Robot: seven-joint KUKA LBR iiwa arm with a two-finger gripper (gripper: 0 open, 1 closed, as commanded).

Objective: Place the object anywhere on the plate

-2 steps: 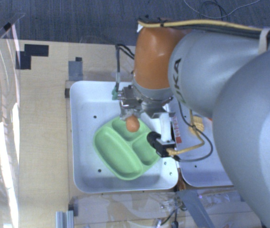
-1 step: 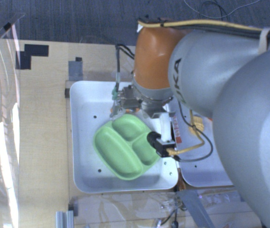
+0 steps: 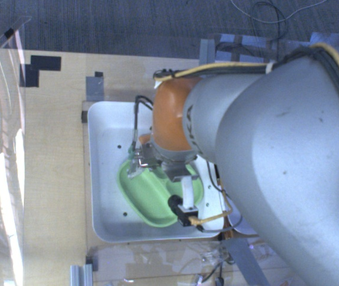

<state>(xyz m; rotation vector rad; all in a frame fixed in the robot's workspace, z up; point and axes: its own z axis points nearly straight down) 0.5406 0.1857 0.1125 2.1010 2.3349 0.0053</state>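
Observation:
A light green oval plate [image 3: 148, 200] lies in the left white bin [image 3: 106, 136], toward its front. The grey arm with its orange band [image 3: 169, 121] reaches in from the right and hangs low over the plate's far end. My gripper [image 3: 136, 164] points down at the plate's upper left rim, its metal tip just above or touching the green surface. The wrist hides the plate's right part and anything lying under it. I cannot make out any object between the fingers.
The arm's large grey body covers the right side of the bench and the second bin. Bare white bin floor [image 3: 106, 189] lies left of the plate. Wooden bench top [image 3: 50, 177] extends to the left.

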